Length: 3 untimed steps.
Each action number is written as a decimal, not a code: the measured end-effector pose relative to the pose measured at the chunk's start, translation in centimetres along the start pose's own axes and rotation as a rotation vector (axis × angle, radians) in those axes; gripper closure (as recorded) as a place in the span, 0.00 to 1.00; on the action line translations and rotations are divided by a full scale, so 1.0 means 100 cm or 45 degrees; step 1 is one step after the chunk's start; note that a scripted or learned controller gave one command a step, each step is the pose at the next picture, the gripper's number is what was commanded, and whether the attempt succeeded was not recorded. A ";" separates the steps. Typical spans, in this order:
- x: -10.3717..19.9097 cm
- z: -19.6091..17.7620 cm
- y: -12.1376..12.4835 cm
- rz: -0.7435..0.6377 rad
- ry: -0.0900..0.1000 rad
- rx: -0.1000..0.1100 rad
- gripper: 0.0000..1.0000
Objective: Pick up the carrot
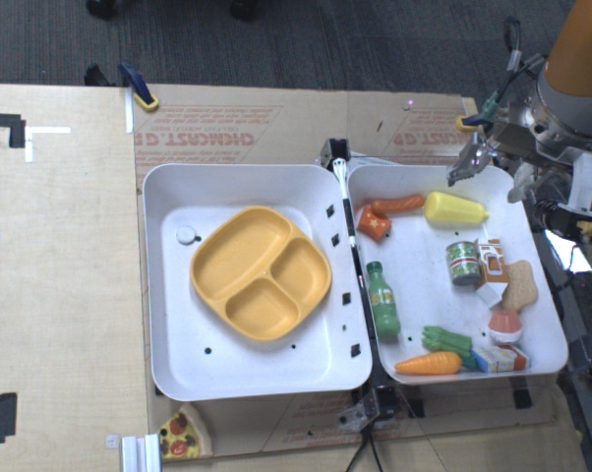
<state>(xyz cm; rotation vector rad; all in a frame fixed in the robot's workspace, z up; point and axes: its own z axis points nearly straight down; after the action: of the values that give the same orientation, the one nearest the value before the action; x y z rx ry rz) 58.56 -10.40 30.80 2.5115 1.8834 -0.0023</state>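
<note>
The carrot (429, 364) is orange and lies on its side along the near wall of the right bin (542, 254), its tip pointing left. A green leafy toy (445, 339) rests just behind it. My gripper (491, 177) hangs above the far right corner of that bin, well away from the carrot. Its fingers (464, 170) are open, with nothing between them.
In the right bin: a yellow vegetable (455, 209), a long red-orange piece (399, 205), a red toy (373, 224), a green bottle (382, 298), a can (463, 262), bread (519, 285) and small boxes. The left bin (163, 264) holds a yellow divided plate (262, 273).
</note>
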 end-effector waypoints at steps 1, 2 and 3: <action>0.042 0.063 -0.068 -0.270 0.001 0.004 0.00; 0.014 0.099 -0.116 -0.728 0.003 0.002 0.00; 0.007 0.116 -0.112 -1.165 0.002 -0.004 0.00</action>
<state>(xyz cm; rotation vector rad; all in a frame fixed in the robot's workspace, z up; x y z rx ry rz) 47.97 -6.59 19.21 1.4206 2.7990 0.0014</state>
